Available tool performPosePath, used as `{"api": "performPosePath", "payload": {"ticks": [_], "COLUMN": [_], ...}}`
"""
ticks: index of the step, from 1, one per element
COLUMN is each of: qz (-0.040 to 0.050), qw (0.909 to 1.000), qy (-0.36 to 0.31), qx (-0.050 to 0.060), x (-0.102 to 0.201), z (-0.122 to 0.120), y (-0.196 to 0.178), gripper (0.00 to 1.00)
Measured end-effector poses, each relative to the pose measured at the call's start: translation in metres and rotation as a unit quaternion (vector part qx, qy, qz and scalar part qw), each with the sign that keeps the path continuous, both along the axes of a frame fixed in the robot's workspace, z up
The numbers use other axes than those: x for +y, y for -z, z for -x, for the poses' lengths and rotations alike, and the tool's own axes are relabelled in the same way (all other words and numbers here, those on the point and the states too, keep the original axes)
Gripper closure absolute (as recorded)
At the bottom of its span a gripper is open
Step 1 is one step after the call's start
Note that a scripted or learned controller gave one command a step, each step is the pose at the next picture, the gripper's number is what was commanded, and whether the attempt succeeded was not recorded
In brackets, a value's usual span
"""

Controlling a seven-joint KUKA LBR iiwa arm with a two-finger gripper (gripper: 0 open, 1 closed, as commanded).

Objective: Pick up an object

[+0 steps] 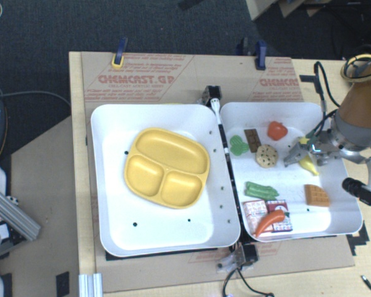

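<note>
Gripper (302, 151): low in the right bin (297, 111), whether fingers are open or closed cannot be told
Banana (308, 164): just beside the fingertips, touching or not unclear
Cookie (266, 156): left of gripper
Tomato (276, 130): near bin's back
Left bin (111, 166): holds yellow divided plate (166, 167)

The left bin (105, 184) has a plate (166, 167) in it. The right bin (340, 218) sits beside it with a cookie (266, 156), a waffle (316, 195) and a banana (308, 163) inside.
</note>
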State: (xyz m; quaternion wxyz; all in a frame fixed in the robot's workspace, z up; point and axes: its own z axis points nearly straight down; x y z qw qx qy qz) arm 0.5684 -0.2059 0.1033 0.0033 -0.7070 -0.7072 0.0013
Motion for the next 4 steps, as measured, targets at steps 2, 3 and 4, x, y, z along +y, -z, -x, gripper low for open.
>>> {"api": "performPosePath", "payload": {"ticks": [2,3,4], "qz": [0.0015,0.0025,0.0024], "qw": [1.0,1.0,1.0], "qy": [0.0,0.0,-0.001], "qx": [-0.004,-0.006,-0.006], "x": [0.001,0.01,0.016], "z": [-0.001,-0.003,-0.006], "y": [0.008,-0.043,-0.089], "gripper": [1.0,1.0,1.0]}}
